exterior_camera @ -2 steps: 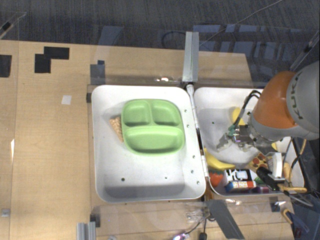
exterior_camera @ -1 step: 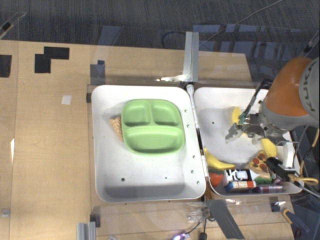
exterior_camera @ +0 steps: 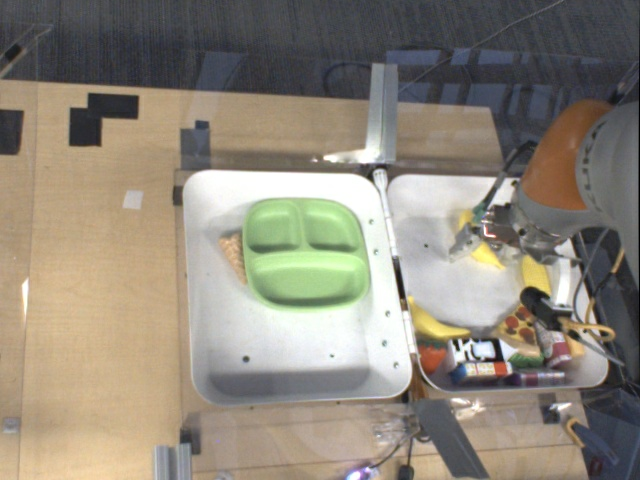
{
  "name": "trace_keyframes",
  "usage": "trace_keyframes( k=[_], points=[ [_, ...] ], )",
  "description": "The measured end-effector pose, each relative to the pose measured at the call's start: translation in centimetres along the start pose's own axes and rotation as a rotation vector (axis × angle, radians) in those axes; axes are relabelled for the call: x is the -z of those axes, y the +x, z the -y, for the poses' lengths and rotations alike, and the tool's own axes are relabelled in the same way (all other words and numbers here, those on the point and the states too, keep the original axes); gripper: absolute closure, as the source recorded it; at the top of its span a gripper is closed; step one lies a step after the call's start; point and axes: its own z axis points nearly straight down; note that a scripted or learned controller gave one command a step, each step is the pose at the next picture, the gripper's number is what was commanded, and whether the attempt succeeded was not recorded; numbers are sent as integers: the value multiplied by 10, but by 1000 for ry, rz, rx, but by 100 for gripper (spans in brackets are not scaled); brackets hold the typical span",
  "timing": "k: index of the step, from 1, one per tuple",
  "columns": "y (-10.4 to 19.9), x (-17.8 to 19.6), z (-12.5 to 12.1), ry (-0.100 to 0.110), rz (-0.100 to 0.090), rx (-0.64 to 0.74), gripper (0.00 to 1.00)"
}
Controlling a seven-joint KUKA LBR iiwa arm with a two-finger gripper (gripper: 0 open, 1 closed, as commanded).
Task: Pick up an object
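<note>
My gripper [exterior_camera: 482, 234] hangs low over the upper middle of the right bin [exterior_camera: 432, 218], at the end of the grey arm with its orange band [exterior_camera: 560, 163]. A yellow object [exterior_camera: 487, 255] lies directly under and beside it; whether they touch is unclear. A yellow banana [exterior_camera: 437, 322] lies at the bin's lower left. Along the front wall lie a black-and-white item [exterior_camera: 478, 349], a red-and-dark marker [exterior_camera: 484, 371] and several small colourful items [exterior_camera: 540, 343].
The left bin [exterior_camera: 215, 358] bears a green divided plate [exterior_camera: 303, 252] with a tan, grainy thing [exterior_camera: 233, 256] sticking out from under its left edge. A metal post [exterior_camera: 384, 118] stands behind the wall between the bins. Cables [exterior_camera: 590, 328] hang at the right bin's right side.
</note>
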Motion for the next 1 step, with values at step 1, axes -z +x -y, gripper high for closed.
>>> trace_keyframes(
  k=[1],
  points=[
    [-1,14,-3,-11,4,3,100]
  ],
)
